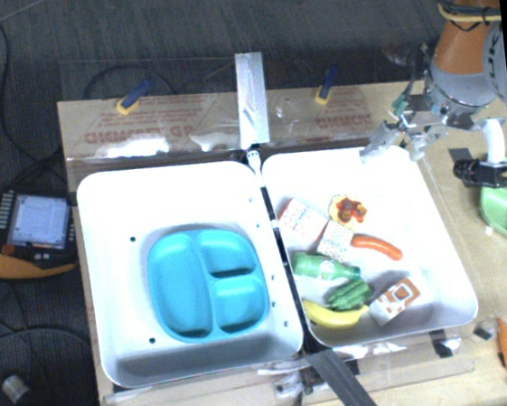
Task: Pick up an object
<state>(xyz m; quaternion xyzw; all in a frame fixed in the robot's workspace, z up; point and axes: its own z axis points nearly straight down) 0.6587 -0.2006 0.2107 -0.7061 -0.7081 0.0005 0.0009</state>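
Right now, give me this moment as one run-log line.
phase: pre-grasp | gripper: above right bin's far right corner, holding nothing | right bin: banana, carrot, cartons | left bin: blue tray

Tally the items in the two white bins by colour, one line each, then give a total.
Blue: 1, the blue three-compartment plastic tray
Green: 2, green bottle, dark green vegetable
Yellow: 1, yellow banana
Orange: 1, orange carrot
White printed cartons: 4
Total: 9
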